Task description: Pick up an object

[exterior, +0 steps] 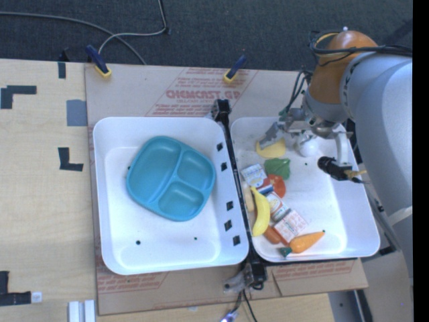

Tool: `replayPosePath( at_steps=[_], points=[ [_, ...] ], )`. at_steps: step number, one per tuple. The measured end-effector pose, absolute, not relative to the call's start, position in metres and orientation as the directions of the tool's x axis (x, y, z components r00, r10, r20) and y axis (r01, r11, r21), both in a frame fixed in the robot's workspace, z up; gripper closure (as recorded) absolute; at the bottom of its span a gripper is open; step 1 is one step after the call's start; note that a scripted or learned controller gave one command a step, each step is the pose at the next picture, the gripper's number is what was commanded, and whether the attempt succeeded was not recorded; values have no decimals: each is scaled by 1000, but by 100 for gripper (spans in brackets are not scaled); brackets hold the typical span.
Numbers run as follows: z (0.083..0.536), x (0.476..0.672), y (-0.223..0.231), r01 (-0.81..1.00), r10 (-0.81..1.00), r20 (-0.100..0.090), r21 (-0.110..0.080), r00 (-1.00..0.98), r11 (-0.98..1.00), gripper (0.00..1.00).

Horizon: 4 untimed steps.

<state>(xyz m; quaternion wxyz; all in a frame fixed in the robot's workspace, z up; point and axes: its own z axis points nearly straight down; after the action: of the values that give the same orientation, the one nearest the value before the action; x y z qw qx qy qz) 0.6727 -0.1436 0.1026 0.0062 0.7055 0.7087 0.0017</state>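
Observation:
My gripper (270, 138) hangs low over the far left part of the right bin (338, 210), just above a pale yellow toy piece (273, 151) and close to it. No object shows clearly inside it. In front of the yellow piece lie a green pepper (279, 167), a red tomato-like piece (275, 185) and a silvery packet (253, 174). A banana (260, 212) lies along the bin's left wall. A small red and white box (289, 224) and an orange carrot (305, 242) rest near the front edge.
The left bin (107, 200) holds a blue divided plate (171, 178), slightly tilted. The divider (228, 166) between the two bins runs just left of the gripper. The grey arm (375, 113) covers the right bin's far right side.

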Motion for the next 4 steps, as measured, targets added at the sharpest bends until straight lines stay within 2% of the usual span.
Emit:
replayPosePath(
  at_steps=[1, 2, 3, 4],
  points=[
    [85, 669, -105, 1000, 1000, -1, 1, -2, 2, 0],
    [96, 669, -105, 1000, 1000, -3, 2, -3, 3, 100],
    [96, 669, -105, 1000, 1000, -4, 2, -3, 3, 0],
    [85, 669, -103, 1000, 1000, -2, 0, -2, 2, 0]
  ],
)
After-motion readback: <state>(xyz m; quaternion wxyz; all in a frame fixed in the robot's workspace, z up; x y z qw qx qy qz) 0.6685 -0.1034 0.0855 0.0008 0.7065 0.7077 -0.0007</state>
